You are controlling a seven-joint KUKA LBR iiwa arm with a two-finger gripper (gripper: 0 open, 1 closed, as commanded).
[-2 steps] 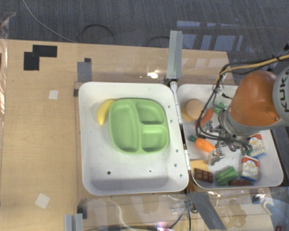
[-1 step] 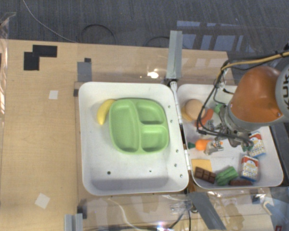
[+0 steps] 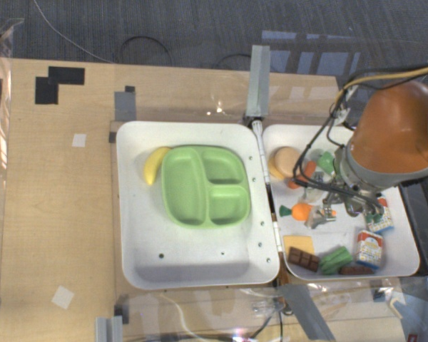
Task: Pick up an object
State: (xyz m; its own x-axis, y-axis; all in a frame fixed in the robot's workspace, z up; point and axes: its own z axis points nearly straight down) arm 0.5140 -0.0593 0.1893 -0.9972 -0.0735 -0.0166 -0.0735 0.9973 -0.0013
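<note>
The right bin (image 3: 412,261) holds several toy foods: a tan bun (image 3: 282,162), an orange carrot (image 3: 299,210), a yellow cheese slice (image 3: 299,243), a brown chocolate bar (image 3: 302,259), a green vegetable (image 3: 335,259) and two small cartons (image 3: 369,249). My gripper (image 3: 321,214) hangs low over the middle of this bin, just right of the carrot. The orange band and wrist of the arm (image 3: 396,130) cover the bin's right rear part. Nothing is visibly held.
The left bin (image 3: 132,258) bears a green divided plate (image 3: 203,186), and a yellow banana (image 3: 153,165) lies against the plate's left edge. A metal post (image 3: 257,84) stands behind the seam between the bins. Black cables loop near the wrist.
</note>
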